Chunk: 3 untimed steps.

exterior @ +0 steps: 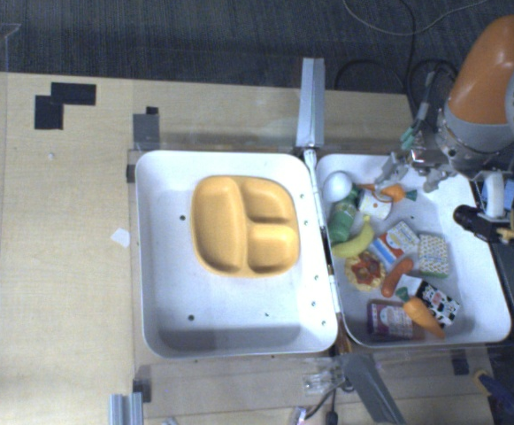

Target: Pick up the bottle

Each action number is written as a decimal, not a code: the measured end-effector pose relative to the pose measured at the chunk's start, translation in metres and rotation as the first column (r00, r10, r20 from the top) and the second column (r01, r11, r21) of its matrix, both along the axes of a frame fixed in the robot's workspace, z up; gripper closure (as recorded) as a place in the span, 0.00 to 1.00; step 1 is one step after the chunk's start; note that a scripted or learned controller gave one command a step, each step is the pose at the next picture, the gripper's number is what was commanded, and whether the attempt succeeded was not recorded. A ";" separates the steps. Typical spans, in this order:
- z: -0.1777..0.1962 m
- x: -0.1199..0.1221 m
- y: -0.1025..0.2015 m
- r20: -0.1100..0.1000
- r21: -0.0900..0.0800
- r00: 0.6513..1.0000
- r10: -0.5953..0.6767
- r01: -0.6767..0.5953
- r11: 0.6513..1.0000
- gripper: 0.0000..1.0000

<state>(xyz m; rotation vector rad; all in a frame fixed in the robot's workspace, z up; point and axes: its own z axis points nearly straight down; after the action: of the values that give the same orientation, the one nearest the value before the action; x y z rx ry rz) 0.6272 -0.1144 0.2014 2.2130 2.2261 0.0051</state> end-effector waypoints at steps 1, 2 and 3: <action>-0.064 0.020 0.026 -0.001 -0.001 0.994 -0.111 0.111 0.994 0.00; 0.000 0.043 -0.003 0.003 0.000 0.982 -0.191 0.191 0.982 0.00; -0.104 0.042 0.012 -0.004 0.001 0.890 -0.457 0.457 0.890 0.00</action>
<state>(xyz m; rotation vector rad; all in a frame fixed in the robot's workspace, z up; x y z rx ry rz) 0.6693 -0.1027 0.0975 2.6769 1.6454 0.0014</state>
